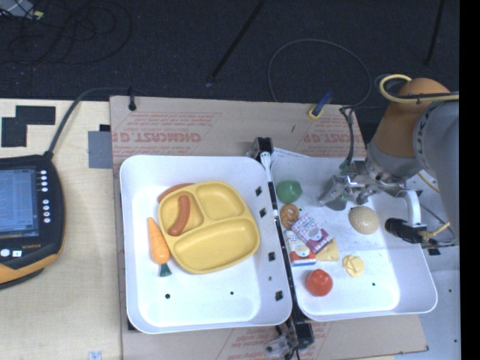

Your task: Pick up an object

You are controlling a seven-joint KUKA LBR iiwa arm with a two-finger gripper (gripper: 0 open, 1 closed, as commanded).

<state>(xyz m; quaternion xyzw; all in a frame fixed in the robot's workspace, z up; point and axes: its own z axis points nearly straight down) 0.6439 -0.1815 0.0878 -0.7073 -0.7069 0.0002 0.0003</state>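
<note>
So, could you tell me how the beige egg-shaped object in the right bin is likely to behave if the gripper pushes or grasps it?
The egg-shaped object looks smooth and rounded, so it would probably roll if nudged. It may slip between the fingers unless grasped across its middle. It lies apart from its neighbours, so there is room to close around it.

Both bins, the left bin (142, 276) and the right bin (405, 283), look like smooth white plastic with a soft sheen, and they sit on a matt brown cardboard sheet (195, 130) printed with red lettering. The yellow tray (217, 238), the sausage (182, 214), the carrot (158, 242) and the tomato (319, 282) all look like smooth moulded plastic, slightly glossy. The gripper (346, 191) looks like bare grey metal, and the floor (150, 36) beyond is a dark, rough-textured carpet.
</note>
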